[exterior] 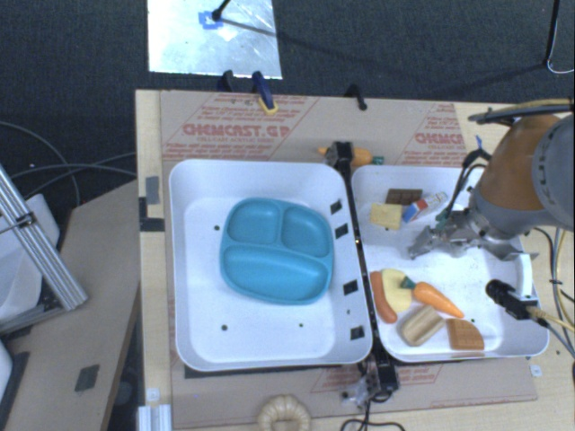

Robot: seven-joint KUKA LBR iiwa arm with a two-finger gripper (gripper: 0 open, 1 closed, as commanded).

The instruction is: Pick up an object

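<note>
Dark carpet is seen all around a brown bench (269,124), and two white bins are set side by side on it. The left bin (198,268) is the bigger sight, with a blue tray (274,250) with three parts laid in its middle. The right bin (530,335) is filled with toy food. The grey and orange arm (526,173) is reached in from the right, and its gripper (431,241) is held low over the middle of the right bin. Nothing is seen held by it. It cannot be told if the claw is apart or together.

The carrot (438,299) is picked here as a good thing to grab. It is laid near the gripper, toward the near side. It is judged to be light, hard and smooth, so it could slip. The thick orange middle is thought best for holding.

Close around it are a yellow slice (395,287), a red sausage (383,302), a bread roll (420,324) and a brown toast (465,334). These are packed tight and could be bumped. Farther off, a chocolate bar (403,197), a cheese block (386,215) and a small red and blue thing (420,207) are laid.
</note>
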